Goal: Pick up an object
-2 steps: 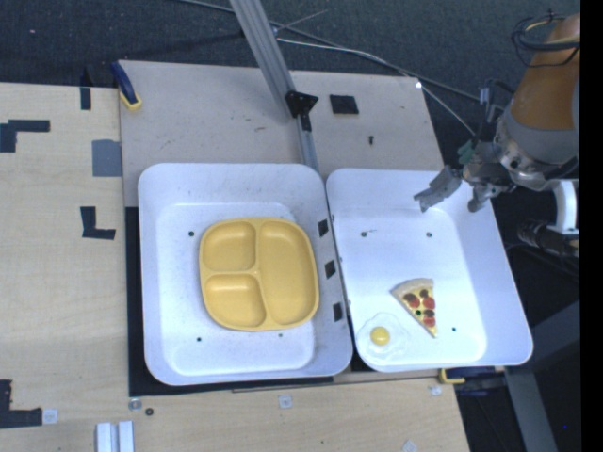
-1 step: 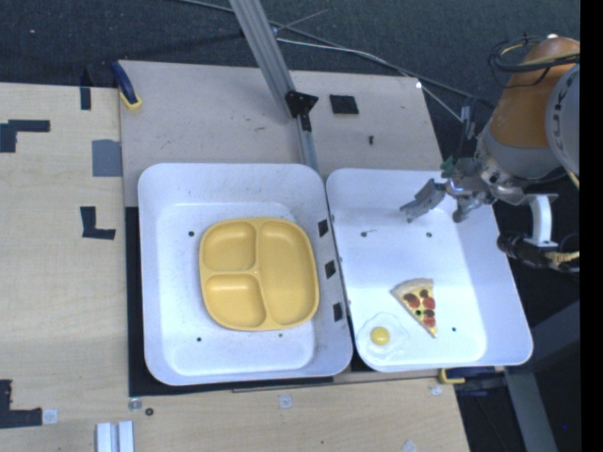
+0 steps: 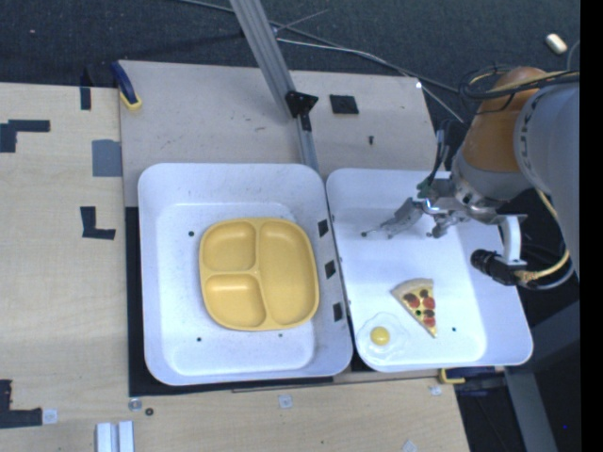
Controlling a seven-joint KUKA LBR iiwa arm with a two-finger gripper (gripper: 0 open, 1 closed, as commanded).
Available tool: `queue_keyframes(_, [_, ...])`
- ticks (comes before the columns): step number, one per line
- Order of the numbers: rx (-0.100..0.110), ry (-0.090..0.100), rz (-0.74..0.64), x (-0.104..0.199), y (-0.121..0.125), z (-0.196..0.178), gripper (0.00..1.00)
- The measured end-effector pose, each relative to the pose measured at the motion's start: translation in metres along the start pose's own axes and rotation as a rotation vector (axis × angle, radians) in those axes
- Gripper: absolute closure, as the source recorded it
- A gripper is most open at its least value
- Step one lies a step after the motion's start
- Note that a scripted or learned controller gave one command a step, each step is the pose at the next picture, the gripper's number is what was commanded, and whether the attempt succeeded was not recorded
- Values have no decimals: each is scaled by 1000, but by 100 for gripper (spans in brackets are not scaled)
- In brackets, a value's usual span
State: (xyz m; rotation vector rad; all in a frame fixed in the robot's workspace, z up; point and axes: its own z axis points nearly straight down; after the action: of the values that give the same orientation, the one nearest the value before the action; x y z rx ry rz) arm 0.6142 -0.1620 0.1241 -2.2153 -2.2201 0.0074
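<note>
A toy pizza slice lies in the right bin, towards its front. A toy fried egg sits just left of it, near the bin's front edge. My gripper hangs over the back part of the right bin, well behind the pizza slice. Its two fingers are spread wide apart, open, with nothing between them. One finger points left toward the divider. A yellow divided plate rests in the middle of the left bin.
The grey arm with its orange band comes in from the right over the bin's back right corner. A metal pole slants down to the gap between the bins. Cables hang beside the right bin.
</note>
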Motion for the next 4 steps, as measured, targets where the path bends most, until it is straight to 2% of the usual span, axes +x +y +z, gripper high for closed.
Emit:
queue_keyframes(1, [-5,-1,-1,0,1,-14,100])
queue_keyframes(2, [-12,-2,2,-8,-1,-74,100])
queue_keyframes(4, [-12,-2,0,-8,-5,-171,100])
